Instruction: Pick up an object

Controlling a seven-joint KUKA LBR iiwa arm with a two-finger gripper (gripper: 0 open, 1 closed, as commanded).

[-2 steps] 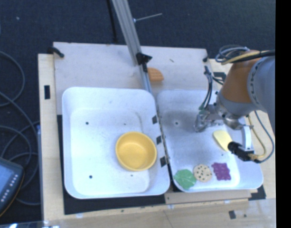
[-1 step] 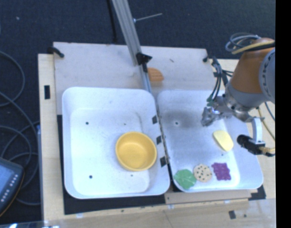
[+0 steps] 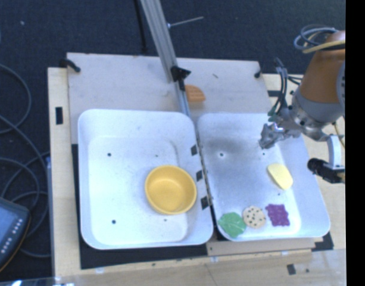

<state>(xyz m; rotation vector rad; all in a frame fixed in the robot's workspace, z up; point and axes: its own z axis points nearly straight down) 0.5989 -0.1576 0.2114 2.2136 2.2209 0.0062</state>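
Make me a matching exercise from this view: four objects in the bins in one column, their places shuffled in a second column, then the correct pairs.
Things:
1. yellow bowl
2. pale yellow block
3. green round piece
4. purple piece

Places:
A. right bin, near edge, closest to the divider between the bins
B. left bin, toward its right side
C. right bin, near edge, farthest right of the row of three
D. right bin, alone, below the claw

Pairs: 1-B, 2-D, 3-A, 4-C
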